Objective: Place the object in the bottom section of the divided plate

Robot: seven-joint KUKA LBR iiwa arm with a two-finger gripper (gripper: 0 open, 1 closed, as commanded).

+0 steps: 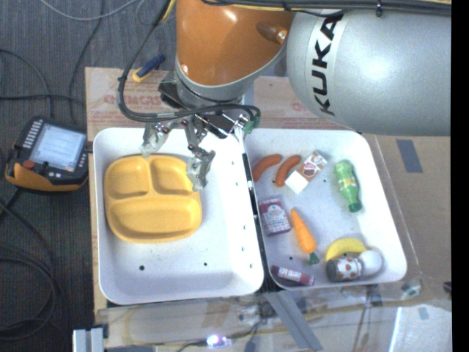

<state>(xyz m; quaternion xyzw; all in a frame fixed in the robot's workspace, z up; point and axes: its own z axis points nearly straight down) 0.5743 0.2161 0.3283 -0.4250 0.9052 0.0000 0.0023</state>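
A yellow divided plate [154,198] lies in the left white bin [176,277], with its large bottom section [157,217] toward the front and two smaller sections behind. My gripper [174,154] hangs over the plate's rear edge. Its fingers [198,166] are spread open and nothing is between them. No object lies on the plate. Which item the task means I cannot tell.
The right bin [388,218] holds two sausages [266,166], a white and red box [308,171], a green bottle [348,185], a dark red packet [275,216], a carrot [302,231], a banana [344,248] and a round white toy [353,268]. A pendant [47,154] sits left of the bench.
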